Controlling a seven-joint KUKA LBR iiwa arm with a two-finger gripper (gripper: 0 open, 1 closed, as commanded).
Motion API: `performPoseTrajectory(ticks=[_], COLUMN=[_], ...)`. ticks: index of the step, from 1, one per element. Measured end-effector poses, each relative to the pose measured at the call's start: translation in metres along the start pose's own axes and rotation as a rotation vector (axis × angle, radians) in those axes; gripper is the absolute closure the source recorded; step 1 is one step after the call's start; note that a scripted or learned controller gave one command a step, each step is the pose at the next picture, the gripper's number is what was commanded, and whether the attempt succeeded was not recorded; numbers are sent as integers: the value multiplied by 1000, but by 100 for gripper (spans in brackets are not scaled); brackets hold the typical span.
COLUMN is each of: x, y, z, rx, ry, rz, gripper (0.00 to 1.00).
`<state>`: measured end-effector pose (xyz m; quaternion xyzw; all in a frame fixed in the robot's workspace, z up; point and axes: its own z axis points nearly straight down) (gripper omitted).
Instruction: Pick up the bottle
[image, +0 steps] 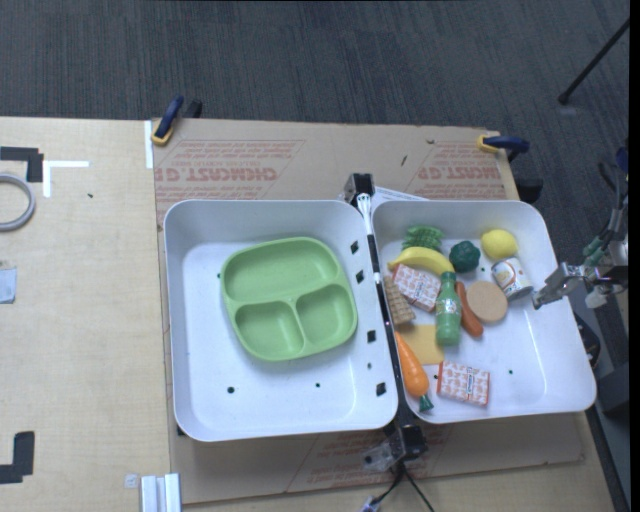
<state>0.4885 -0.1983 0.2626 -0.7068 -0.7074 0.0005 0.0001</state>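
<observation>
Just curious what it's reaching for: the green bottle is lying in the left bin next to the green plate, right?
Not quite. The camera view shows the green bottle lying in the right bin, among the toy food beside the banana. The green plate sits alone in the left bin.

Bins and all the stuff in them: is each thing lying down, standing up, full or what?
Bottle: lying flat in the right bin, cap away from the camera, not held.
Green plate: right way up in the left bin, nothing in its compartments.
Can: tipped on its side.
Carrot: lying flat near the divider.
Banana: lying flat.
Gripper: at the right bin's edge, apart from the bottle.
</observation>
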Motion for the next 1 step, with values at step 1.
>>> performPoseTrajectory(ticks=[1], x=[0], y=[1], z=[-9], rx=[0], ry=[-1], rz=[-2], gripper=[100])
